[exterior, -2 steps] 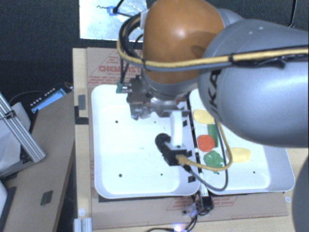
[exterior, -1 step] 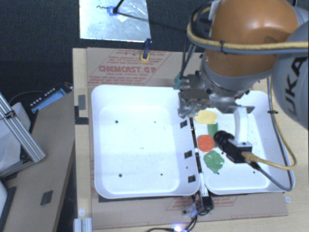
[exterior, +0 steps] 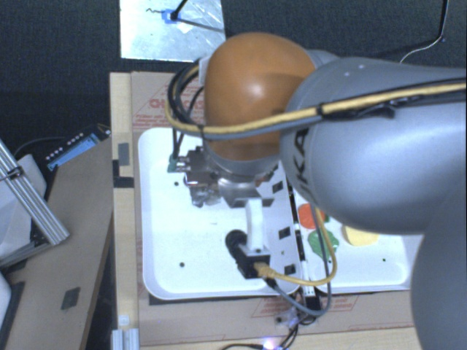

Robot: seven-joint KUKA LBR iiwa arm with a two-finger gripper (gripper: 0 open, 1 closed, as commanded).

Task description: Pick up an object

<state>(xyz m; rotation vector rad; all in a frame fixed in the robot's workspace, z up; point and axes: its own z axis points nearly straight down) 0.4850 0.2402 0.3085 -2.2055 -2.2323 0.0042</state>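
Observation:
The arm's orange band and grey wrist hang over the middle of the two bins and hide much of them. My gripper (exterior: 195,184) points down over the upper part of the left bin (exterior: 175,246). A small teal piece (exterior: 174,165) shows just left of the gripper; I cannot tell whether it lies in the bin or belongs to the gripper. In the right bin (exterior: 383,265), next to the divider, lie an orange object (exterior: 309,216), a green object (exterior: 321,242) and a yellow object (exterior: 359,235), each partly hidden by the arm.
The left bin's white floor shows to the left of and below the gripper. Cardboard (exterior: 157,108) rims the bins. A silver sheet (exterior: 171,17) lies at the back, and a wooden bench with aluminium rails (exterior: 33,203) is at the left.

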